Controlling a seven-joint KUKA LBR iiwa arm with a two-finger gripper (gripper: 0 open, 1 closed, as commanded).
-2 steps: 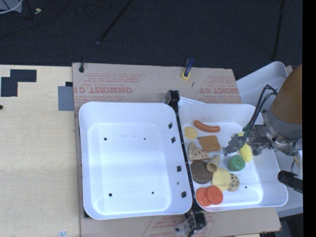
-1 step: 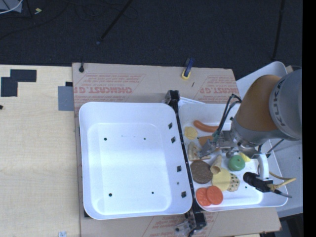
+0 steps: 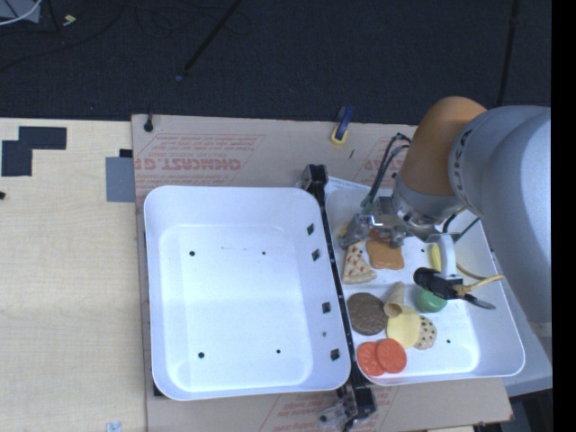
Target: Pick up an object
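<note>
Claw (image 3: 382, 228) lowered over toy food at twelve o'clock of right bin (image 3: 490, 354), just above orange toast (image 3: 387, 256) and pizza slice (image 3: 357, 264); grip state impossible to tell.

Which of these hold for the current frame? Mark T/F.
1. The toys all lie in the right bin. True.
2. The gripper is over the left bin. False: it is over the right bin, near its upper left part.
3. A brown round disc lies close to the divider between the bins. True.
4. The red-orange piece sits at the far edge of the bin. False: it lies at the near edge.
5. A pizza slice lies just below the gripper in view. True.
</note>
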